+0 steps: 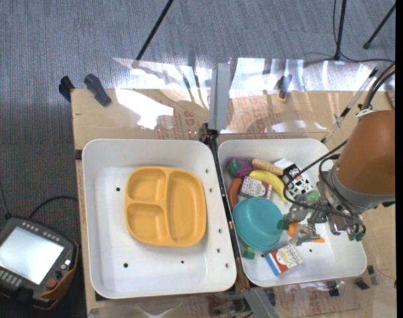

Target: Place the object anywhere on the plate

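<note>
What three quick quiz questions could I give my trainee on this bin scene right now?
1. True or false: the yellow plate lies in the left bin.
2. How many compartments does the plate have: A two, B three, C four?
3. Which bin is the tool over?

Key: 1 true. 2 B. 3 The right bin, just right of the teal bowl and near a small orange piece.

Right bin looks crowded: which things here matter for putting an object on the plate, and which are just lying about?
Job:
- yellow divided plate in the left bin
- gripper low in the right bin, beside the teal bowl; which object it is after, I cannot tell

Lying about:
- banana
- small carton
- teach pendant on the floor
</note>
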You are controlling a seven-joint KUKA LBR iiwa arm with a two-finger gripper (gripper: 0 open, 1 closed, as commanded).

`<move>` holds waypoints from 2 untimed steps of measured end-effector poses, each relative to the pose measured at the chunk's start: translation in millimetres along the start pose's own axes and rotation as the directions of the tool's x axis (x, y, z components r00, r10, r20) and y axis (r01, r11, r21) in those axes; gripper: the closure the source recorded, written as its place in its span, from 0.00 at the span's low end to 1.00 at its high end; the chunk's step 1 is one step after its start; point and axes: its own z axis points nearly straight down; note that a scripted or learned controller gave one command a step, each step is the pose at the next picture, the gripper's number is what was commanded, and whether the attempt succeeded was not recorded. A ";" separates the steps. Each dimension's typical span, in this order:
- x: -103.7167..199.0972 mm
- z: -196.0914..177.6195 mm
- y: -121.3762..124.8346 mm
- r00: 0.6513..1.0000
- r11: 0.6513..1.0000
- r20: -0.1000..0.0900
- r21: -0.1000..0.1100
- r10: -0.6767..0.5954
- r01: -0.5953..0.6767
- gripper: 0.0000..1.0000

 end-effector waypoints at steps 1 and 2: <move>-0.1 -8.6 67.0 0.975 0.975 -0.001 -0.001 -0.221 0.221 1.00; -50.7 -59.1 163.7 0.936 0.936 0.004 -0.001 -0.351 0.351 1.00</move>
